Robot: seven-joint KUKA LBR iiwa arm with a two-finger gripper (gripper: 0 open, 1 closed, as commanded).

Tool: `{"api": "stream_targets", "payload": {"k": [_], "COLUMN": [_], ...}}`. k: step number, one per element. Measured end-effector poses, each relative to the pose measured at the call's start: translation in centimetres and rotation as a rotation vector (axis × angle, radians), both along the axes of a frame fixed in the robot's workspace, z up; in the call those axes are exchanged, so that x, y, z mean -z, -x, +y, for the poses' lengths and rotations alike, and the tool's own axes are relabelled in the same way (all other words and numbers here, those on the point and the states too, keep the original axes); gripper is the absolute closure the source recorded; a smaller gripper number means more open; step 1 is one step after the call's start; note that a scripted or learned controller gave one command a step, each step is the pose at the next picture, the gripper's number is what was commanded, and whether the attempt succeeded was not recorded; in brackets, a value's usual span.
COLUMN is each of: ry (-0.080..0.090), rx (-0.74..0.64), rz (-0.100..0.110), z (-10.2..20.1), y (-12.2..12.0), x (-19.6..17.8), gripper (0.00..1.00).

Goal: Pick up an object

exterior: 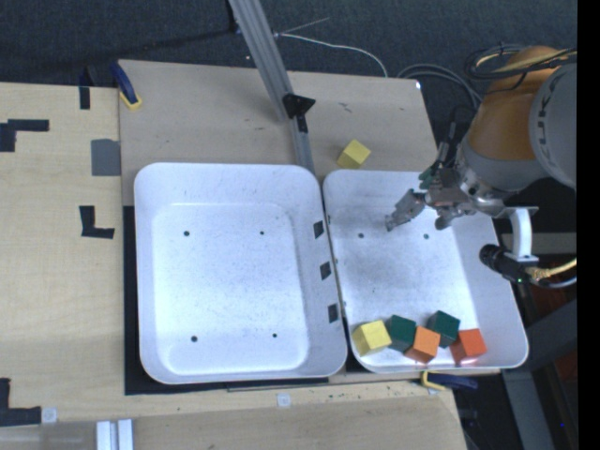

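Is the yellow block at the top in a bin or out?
Out. The yellow block sits on the bare bench, just beyond the far rim of the right bin.

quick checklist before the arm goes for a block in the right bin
1. Targets present: yellow block, two green blocks, two orange blocks clustered along the right bin's near edge: ok.
2. Gripper over the right bin: ok.
3. Gripper above the cluster: not ok, it hangs near the far end.
4. Blocks spaced for a clean grasp: not ok, they touch.
5. Nothing held already: cannot tell.
6. Stray yellow block lies on the bench outside the bins: ok, ignore.
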State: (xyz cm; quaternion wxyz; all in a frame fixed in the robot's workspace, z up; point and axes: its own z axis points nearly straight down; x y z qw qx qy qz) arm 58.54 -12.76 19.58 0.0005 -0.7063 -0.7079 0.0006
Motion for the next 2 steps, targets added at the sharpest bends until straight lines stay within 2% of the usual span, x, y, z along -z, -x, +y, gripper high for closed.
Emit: {"api": "stream_targets", "payload": {"k": [1, 2], "ry": [0.000, 0.002], "rx": [-0.001, 0.002], "rz": [0.000, 0.005], "z": [0.1, -3.6], "y": [0.0, -4.0], "x": [-1.0, 8.0], "gripper": [1.00, 1.00]}}
